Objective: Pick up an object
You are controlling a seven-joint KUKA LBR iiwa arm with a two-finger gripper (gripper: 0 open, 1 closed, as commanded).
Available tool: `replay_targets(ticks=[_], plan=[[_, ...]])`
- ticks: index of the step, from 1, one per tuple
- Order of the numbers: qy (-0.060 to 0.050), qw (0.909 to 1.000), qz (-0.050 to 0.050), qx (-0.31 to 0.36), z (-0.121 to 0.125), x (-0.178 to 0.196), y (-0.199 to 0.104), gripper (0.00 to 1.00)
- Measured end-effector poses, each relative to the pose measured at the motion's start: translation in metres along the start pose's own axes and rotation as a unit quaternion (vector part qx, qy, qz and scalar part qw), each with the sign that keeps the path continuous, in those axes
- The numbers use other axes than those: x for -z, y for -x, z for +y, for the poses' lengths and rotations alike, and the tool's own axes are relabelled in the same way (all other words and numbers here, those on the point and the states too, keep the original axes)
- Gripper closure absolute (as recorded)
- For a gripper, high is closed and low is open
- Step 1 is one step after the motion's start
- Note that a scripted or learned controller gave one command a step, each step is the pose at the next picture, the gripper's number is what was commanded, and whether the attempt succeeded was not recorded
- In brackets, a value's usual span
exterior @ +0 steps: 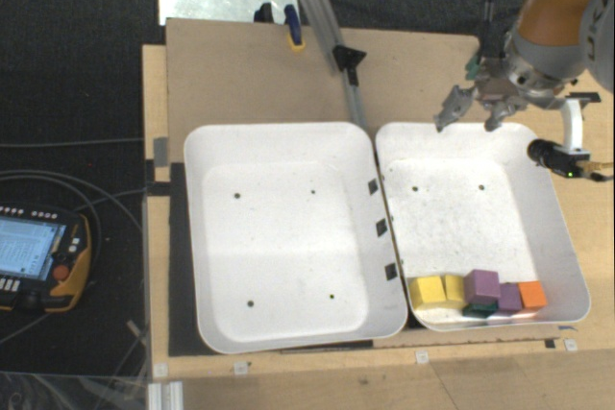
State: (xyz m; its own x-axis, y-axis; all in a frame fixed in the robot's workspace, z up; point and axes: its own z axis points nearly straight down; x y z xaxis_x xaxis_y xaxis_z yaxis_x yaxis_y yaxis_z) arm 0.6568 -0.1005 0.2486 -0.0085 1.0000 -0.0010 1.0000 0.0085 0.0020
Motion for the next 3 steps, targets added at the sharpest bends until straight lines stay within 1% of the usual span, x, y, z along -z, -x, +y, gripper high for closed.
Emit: replay_targets(ticks=[1, 2, 3], plan=[[0.003, 1.0, 0.001, 0.003, 0.028, 0.039, -0.051, 0.0], [-0.003, 1.0, 0.001, 0.0, 0.032, -0.048, -0.062, 0.0], [0.002, 1.0, 0.0, 0.001, 0.034, -0.031, -0.061, 1.0]])
